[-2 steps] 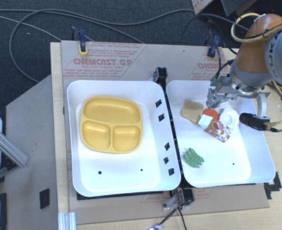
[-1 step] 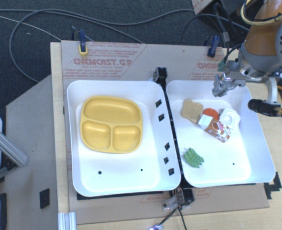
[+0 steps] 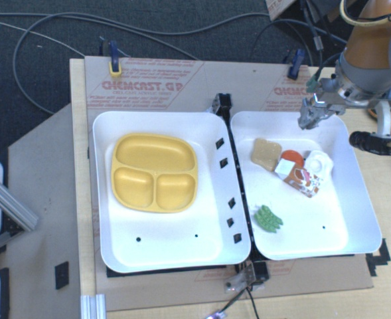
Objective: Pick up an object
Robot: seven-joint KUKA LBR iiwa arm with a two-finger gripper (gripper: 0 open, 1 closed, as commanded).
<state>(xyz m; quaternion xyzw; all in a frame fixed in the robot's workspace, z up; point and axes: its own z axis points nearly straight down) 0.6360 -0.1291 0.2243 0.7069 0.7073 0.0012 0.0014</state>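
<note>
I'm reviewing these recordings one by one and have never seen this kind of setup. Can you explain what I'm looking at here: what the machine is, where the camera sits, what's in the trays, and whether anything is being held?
This is one picture from a fixed camera above a bench, looking down at a slant. The grey machine with the orange band at the upper right is a robot arm; its hand hangs over the far edge of the right white bin. I cannot tell whether the hand is open or shut, and nothing shows in it.

The left white bin holds a yellow divided plate. The right bin holds a tan bread-like piece, a red and white cluster of small items beside it, and a green toy vegetable nearer the camera. The job is to pick up an object.
</note>
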